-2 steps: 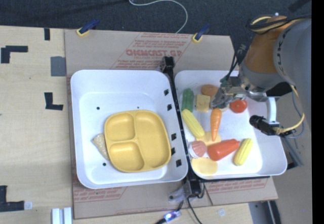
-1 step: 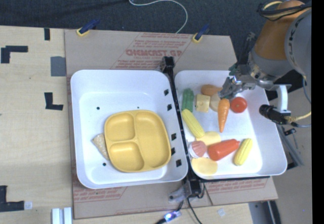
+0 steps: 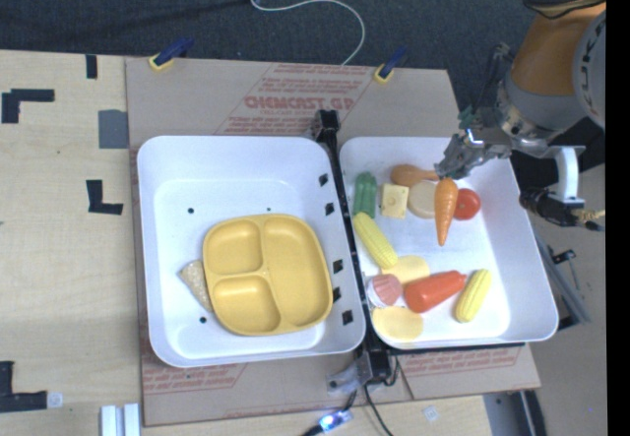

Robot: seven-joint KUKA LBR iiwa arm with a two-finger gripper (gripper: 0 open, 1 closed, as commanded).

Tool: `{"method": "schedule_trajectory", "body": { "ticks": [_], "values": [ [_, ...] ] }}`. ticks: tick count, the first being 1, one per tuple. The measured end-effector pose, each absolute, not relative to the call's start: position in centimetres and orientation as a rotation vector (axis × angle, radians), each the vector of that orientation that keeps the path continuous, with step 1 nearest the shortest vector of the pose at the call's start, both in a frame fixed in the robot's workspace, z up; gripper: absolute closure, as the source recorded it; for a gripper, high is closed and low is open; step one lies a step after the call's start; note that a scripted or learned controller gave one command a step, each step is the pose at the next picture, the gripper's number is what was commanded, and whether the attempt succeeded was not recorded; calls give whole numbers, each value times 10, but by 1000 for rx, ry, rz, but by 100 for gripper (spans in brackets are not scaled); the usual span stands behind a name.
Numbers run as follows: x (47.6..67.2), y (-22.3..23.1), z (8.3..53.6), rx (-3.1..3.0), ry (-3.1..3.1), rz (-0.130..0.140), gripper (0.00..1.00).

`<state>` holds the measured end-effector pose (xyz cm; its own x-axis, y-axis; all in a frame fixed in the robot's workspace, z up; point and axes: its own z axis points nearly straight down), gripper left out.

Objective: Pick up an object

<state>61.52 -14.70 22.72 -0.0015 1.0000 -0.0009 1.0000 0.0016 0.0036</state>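
Observation:
My gripper (image 3: pixel 456 164) is over the upper right of the right bin (image 3: pixel 527 311), reaching in from the right. An orange carrot (image 3: pixel 445 211) hangs point-down from its tips, its thick top caught between the fingers. Just beside the carrot are a red tomato (image 3: pixel 468 205) and a pale round piece (image 3: pixel 423 199). A brown bread piece (image 3: pixel 408 174), a yellow cheese cube (image 3: pixel 395 200) and a green cucumber (image 3: pixel 365 195) lie to the left of them.
Lower in the right bin lie a corn cob (image 3: pixel 375 240), a red pepper (image 3: pixel 433 290), a small corn (image 3: pixel 472 294), a pink piece (image 3: pixel 384 288) and a yellow slice (image 3: pixel 398 324). The left bin (image 3: pixel 167 178) holds a yellow divided plate (image 3: pixel 266 273) over a beige item (image 3: pixel 193 277).

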Motion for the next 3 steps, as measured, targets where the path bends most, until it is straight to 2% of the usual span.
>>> {"method": "schedule_trajectory", "body": {
  "ticks": [1, 3],
  "values": [
    [611, -90, 216, 2216, 2230, -1, 100],
    [590, 10, 226, 2216, 2231, -1, 100]
  ]
}}
